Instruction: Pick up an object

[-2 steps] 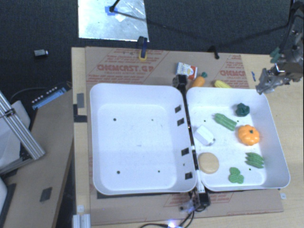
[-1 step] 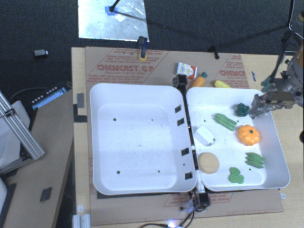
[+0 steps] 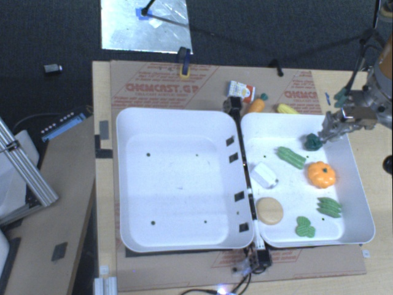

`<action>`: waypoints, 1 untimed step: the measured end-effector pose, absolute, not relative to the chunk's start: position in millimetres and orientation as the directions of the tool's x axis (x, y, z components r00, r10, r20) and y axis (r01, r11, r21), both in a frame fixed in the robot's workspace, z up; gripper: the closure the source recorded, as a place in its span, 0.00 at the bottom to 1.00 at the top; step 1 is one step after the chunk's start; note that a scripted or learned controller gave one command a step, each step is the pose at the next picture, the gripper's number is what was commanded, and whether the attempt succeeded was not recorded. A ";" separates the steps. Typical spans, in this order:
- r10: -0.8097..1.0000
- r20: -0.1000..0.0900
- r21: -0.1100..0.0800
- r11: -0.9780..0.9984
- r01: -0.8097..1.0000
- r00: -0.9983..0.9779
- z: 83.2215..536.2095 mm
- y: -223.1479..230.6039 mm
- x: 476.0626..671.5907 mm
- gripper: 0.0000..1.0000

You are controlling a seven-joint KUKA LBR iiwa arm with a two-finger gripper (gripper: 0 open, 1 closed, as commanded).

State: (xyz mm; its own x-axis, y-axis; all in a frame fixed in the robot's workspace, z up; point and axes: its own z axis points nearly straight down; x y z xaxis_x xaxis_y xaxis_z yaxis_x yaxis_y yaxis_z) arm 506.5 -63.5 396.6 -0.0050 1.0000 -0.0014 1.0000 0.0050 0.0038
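A small dark teal object (image 3: 314,142) is sitting in the right bin (image 3: 362,217), near its 1 o'clock corner. The claw (image 3: 326,131) is reaching in from the right and is touching this object at its upper right side. Whether the fingers are released, clenched or grasping the object cannot be determined from this angle.

The remaining contents of the right bin are lying apart from the claw. A ridged green vegetable (image 3: 290,157) is lying at 8 o'clock from the teal object. An orange pumpkin (image 3: 322,174) is sitting at 6 o'clock from it. A white block (image 3: 264,175) is resting near the bin's left wall. A round tan disc (image 3: 269,210) is lying at 6 o'clock from the white block. A green leafy piece (image 3: 304,227) and a second green ridged piece (image 3: 330,206) are occupying the lower right area.

The left bin (image 3: 132,128) is standing beside the right bin, with black clips (image 3: 234,158) joining them along the shared edge.

Both bins are resting on a cardboard sheet (image 3: 159,82) on the desk (image 3: 64,183). The sheet is carrying red printed lettering reading "CHEMCAST GP", visible at 11 o'clock and partly repeated at 1 o'clock.
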 end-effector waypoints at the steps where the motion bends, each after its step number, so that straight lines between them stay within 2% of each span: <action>1: 1.000 0.000 0.000 0.006 1.000 -0.006 365.6 -44.6 486.2 1.00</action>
